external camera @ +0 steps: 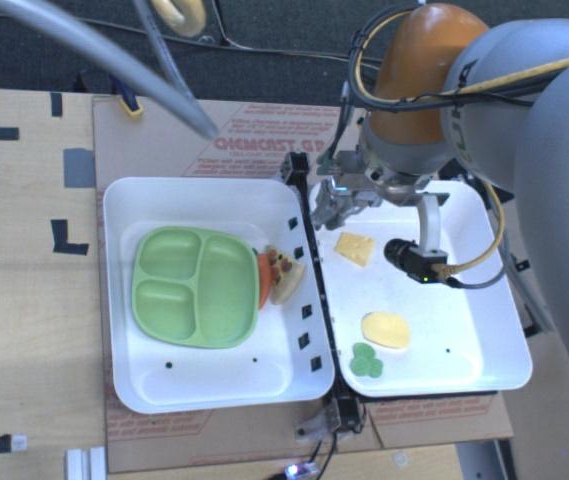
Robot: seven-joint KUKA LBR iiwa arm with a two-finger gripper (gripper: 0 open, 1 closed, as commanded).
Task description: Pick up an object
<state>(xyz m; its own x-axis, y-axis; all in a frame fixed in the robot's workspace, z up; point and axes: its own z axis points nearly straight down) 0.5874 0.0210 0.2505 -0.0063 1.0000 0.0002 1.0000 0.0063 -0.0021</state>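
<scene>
Reading partly "CHEMCAST" in red on the cardboard sheet under both bins. Gripper sits low over the right bin, near its upper-left corner; can't tell its state. Yellow wedge lies just below-right of it, apart. Yellow oval & green piece further down. Left bin has green divided plate w/ pizza slice beside it.

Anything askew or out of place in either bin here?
One thing: a pizza slice in the left bin is wedged against the divider beside the green tray, lying on the bin floor. In the right bin, the cheese wedge, yellow piece and green piece lie apart, nothing odd.
</scene>
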